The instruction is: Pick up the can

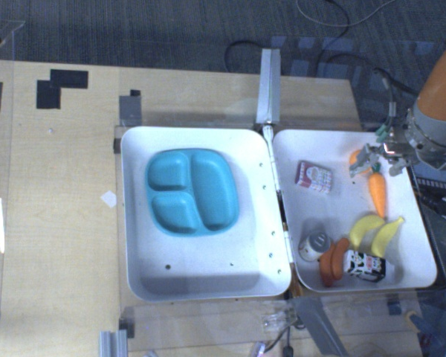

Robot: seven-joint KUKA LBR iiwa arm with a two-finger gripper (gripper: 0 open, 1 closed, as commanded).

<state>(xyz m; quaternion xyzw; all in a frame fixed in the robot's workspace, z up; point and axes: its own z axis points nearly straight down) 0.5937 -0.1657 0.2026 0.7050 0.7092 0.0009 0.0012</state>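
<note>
The can (pixel 314 245) is small, with a silver top, and stands upright near the front left corner of the right bin (pixel 424 274). An orange object (pixel 331 263) touches its right side. My gripper (pixel 380 163) hangs at the far right of the same bin, well away from the can, just over the top end of a carrot (pixel 377 193). Its fingers are open and hold nothing.
In the right bin lie a red-and-white packet (pixel 314 176), two bananas (pixel 377 233) and a black-and-white carton (pixel 366 266). The left bin (pixel 134 274) holds a blue divided plate (pixel 193 191). A metal divider post (pixel 268 88) stands between the bins at the back.
</note>
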